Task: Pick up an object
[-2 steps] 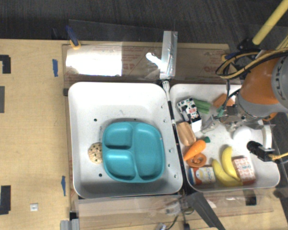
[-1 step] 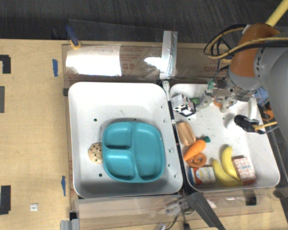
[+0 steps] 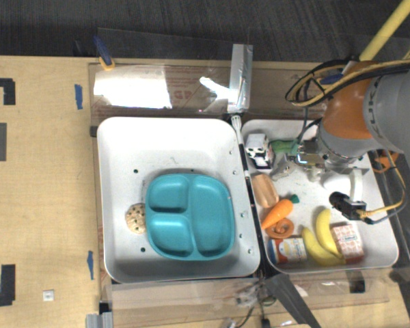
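Worktop (image 3: 34,183) is tan board w/ two white bins side by side. Left bin (image 3: 116,142) holds a teal divided plate (image 3: 190,214), three compartments, sitting toward the bin's lower right. A cookie (image 3: 135,218) lies just beside the plate's left edge, touching or nearly so.

Right bin (image 3: 389,248) is crowded. A small black-and-white toy car (image 3: 257,150) sits at the upper left corner, w/ a green item (image 3: 283,146) just right of it. Below those, a tan bread-like stick (image 3: 264,190) lies along the left wall; a carrot (image 3: 277,214) rests at a slant just under it. Along the bottom: a can (image 3: 288,249) on its side, a banana (image 3: 319,236) curving next to it, and a pink wrapped packet (image 3: 346,241) touching the banana's right side.

Arm (image 3: 389,108) comes in from the right, orange band above the wrist, cables looped around it. Claw (image 3: 328,173) hangs over the upper middle of the right bin, above the banana and right of the carrot. Metal parts and glare blur together there, so can't tell if the claw is released or clenched; prob. nothing in it, but view's too poor to be sure. A black part w/ yellow cable (image 3: 347,205) sits just below the wrist.
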You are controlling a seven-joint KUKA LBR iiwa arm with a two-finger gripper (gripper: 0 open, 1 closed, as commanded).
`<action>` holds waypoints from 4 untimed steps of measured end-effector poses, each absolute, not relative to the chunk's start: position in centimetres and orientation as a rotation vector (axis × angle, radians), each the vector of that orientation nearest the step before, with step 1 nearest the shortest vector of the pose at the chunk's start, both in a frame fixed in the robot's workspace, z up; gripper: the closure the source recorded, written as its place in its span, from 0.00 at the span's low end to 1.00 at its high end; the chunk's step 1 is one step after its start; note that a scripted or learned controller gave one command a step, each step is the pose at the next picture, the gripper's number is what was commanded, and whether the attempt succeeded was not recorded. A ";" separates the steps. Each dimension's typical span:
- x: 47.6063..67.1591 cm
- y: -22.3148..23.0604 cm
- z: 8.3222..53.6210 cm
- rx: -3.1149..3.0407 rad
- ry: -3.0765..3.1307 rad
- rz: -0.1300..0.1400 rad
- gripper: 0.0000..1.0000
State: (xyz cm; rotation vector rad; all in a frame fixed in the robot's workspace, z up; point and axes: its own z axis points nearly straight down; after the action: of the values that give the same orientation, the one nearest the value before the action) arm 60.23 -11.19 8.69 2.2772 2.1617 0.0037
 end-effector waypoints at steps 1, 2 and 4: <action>53.8 -11.5 8.7 2.257 2.182 0.004 0.00; 58.7 -10.1 9.5 2.182 2.243 0.000 0.00; 51.6 -12.8 12.6 2.440 1.984 -0.005 0.00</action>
State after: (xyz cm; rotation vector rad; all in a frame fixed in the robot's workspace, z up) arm 51.58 -12.77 12.63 2.4400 1.9844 -0.0047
